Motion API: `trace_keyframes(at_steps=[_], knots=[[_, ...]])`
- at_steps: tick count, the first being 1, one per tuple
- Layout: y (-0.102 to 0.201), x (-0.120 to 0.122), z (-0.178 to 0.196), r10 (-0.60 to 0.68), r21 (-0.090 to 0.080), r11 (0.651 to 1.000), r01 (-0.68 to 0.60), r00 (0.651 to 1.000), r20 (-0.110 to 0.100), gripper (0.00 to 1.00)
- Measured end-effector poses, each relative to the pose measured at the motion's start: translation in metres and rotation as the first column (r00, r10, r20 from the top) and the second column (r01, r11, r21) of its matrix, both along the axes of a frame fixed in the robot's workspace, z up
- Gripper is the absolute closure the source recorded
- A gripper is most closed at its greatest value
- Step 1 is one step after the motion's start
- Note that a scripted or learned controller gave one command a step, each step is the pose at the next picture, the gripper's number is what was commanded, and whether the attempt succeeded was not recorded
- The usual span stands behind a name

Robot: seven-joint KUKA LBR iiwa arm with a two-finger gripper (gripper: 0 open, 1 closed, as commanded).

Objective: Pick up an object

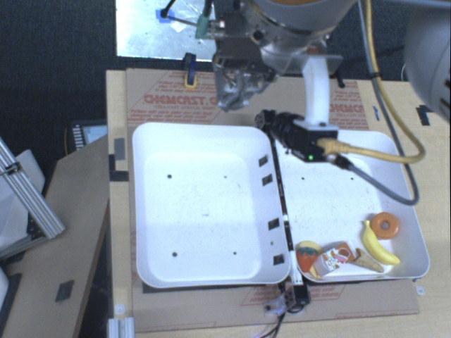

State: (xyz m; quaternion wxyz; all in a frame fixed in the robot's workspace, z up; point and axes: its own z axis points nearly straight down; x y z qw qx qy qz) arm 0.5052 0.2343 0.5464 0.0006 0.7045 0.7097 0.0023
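Bench (116, 97), seen from above: you have a printed cardboard sheet (169, 98) under two white bins set side by side, their inner walls touching.

1. Left bin (204, 210): white floor with a few dark dots.
2. Right bin (338, 203): every loose item sits in its 5 o'clock corner.
 - Banana (378, 246): yellow, lying flat at a slant by the right wall.
 - Ring (385, 224): orange, at the banana's 12 o'clock, touching or just beside its upper end.
 - Tan piece (368, 262): at the banana's 7 o'clock, against the near wall.
 - Packet (334, 258): red and white, at the tan piece's 9 o'clock, touching it.
 - Round fruit (307, 255): orange-red, at the packet's 9 o'clock, by the wall between the bins.
3. Gripper (236, 94): over the cardboard, past the left bin's far rim at about its 1 o'clock. You cannot tell its grip state, because the tip is blurred. Nothing is seen in it.

Position note for you: all five items lie toward the gripper's 4 to 5 o'clock, well apart from it, across the far part of the right bin.
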Motion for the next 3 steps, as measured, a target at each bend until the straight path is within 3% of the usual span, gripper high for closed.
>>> trace_keyframes(at_steps=[1,2,3], knots=[[0.000,-0.020,-0.045,-0.001,-0.004,1.000,0.001,1.000,-0.007,1.00],[-0.053,0.016,-0.056,-0.012,-0.004,1.000,0.012,1.000,-0.003,1.00],[-0.122,-0.019,-0.027,-0.013,-0.002,1.000,0.013,1.000,0.002,1.00]])
